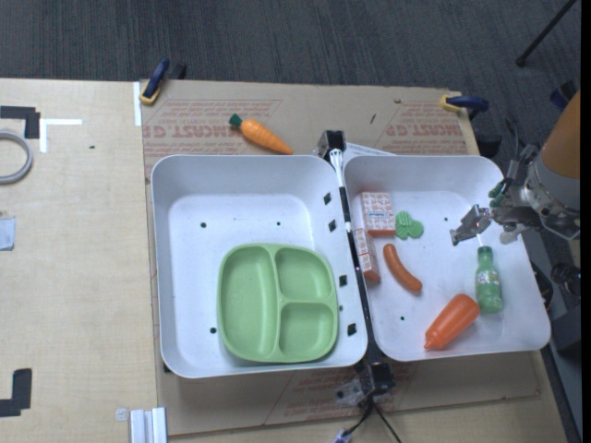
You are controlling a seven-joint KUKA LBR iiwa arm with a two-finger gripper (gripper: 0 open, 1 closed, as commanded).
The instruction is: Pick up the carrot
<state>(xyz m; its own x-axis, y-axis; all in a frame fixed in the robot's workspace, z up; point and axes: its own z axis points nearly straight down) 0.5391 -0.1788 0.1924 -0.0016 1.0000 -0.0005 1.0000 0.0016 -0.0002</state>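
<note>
So the carrot (261,135) is lying on the cardboard (305,118) behind the left bin (175,247), outside both bins, green end pointing left. The gripper (482,224) hangs over the right bin (517,335), near its right wall, just above a little green bottle (488,281), fingers spread and nothing between them. Same bin has a sausage (403,269) and a fat orange piece (452,321). Green tray (277,303) is in the left bin.
</note>
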